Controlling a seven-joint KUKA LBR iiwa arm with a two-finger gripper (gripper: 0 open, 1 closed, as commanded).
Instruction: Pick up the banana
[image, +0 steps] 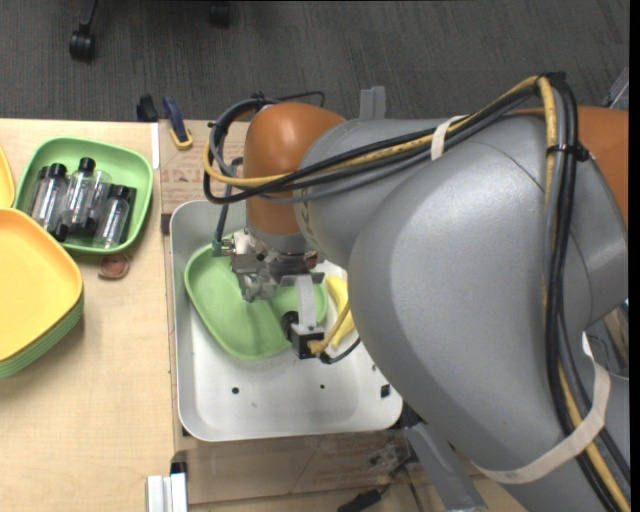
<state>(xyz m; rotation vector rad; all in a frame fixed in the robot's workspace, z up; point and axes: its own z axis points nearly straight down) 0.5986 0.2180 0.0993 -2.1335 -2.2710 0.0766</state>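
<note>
Grey arm (470, 290) bulking over white bin (200, 400); gripper (262, 278) above green plate (225, 300), beside banana (338, 300). Grasp not evident; lift remaining.

Banana (336, 293) in bin (290, 410), right of plate (225, 305).

A yellow banana (338, 296) beside a green plate (225, 305) in a white bin (290, 405).

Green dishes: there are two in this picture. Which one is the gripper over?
The green dish inside the white bin, with the gripper over it. The other green dish sits on the wooden bench and holds small bottles.
</note>
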